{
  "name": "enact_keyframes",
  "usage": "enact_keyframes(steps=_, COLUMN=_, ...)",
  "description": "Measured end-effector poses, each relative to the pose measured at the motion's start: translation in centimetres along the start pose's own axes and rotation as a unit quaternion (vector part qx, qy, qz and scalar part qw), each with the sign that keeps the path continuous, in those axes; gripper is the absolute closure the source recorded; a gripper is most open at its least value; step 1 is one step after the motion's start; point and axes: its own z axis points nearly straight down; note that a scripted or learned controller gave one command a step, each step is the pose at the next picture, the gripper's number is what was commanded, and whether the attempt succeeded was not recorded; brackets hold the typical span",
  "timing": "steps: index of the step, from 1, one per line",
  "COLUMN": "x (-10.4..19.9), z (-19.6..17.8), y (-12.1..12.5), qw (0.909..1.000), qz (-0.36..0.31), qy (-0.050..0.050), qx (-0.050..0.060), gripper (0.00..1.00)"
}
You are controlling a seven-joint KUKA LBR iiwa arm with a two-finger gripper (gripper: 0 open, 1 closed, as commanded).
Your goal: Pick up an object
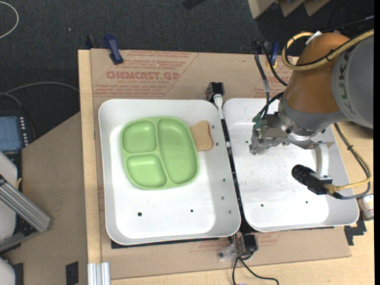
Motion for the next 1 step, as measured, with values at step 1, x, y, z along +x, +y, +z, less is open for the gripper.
enact_keyframes(steps=1, x=8.06, z=-21.49, y=-4.72, qw=0.9999, qz=-0.003, qy=0.001, qx=-0.014, gripper=1.0)
